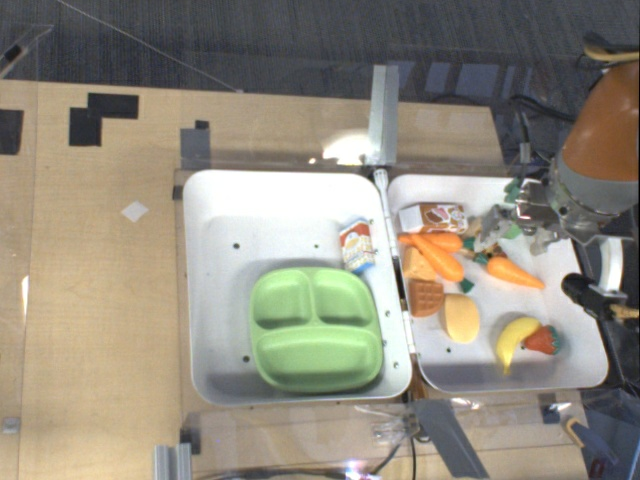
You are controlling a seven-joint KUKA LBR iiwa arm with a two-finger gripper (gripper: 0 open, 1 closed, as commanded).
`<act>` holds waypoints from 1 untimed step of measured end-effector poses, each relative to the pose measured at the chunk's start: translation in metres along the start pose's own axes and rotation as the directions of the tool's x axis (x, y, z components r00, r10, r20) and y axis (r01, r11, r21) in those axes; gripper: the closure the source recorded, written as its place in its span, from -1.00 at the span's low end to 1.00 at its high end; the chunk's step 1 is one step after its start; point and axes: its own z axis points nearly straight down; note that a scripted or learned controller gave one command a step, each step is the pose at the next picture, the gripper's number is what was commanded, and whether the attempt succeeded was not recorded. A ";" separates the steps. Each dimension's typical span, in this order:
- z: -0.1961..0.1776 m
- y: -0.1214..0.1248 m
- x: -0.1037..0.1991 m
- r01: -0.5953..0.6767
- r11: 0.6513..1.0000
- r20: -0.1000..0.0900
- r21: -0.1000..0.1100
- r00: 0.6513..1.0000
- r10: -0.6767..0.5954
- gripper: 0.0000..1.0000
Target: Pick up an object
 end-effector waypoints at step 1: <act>0.099 -0.004 -0.023 0.056 0.998 -0.001 0.001 0.998 -0.056 -1.00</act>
